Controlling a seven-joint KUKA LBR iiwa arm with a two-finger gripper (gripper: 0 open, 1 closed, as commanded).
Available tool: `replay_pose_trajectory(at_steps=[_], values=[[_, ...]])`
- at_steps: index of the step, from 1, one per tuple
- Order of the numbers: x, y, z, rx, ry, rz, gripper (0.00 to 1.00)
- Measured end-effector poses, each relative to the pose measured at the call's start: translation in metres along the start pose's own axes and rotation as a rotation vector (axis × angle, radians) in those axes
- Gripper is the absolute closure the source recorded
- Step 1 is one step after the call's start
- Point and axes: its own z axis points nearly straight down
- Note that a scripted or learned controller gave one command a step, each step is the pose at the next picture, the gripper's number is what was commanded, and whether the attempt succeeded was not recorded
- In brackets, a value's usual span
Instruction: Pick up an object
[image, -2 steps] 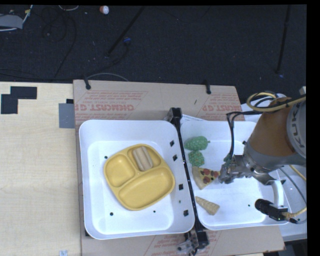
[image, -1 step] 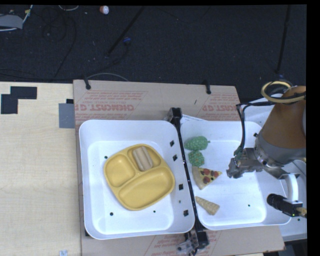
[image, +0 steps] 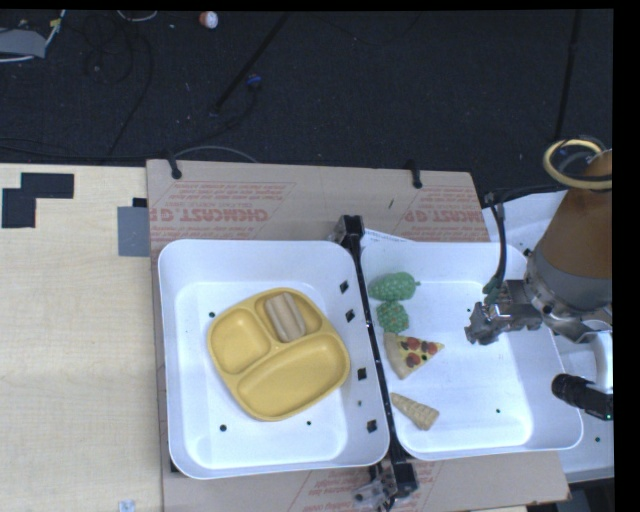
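- Two white bins sit side by side on the bench (image: 70, 330): the left bin (image: 190, 290) and the right bin (image: 500, 420).
- The left bin holds one yellow divided plate (image: 270, 375) with three compartments; a tan sausage-like piece (image: 288, 317) lies in the upper right one.
- The right bin holds four toy foods, all near its left wall: two green bumpy pieces (one (image: 394, 287) above, one (image: 392, 318) just below), one pizza slice (image: 412, 352) and one tan cone (image: 415, 410).
- The pincer (image: 484, 328) is over the right bin's right half, well apart from the foods, with nothing between its fingers; whether they stand wide or narrow I cannot tell.
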Motion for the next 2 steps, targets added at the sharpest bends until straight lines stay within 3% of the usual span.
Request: replay_pose_trajectory(at_steps=[2], values=[[0.092,0.017,0.006,0.002,0.001,-0.002,1.00]])
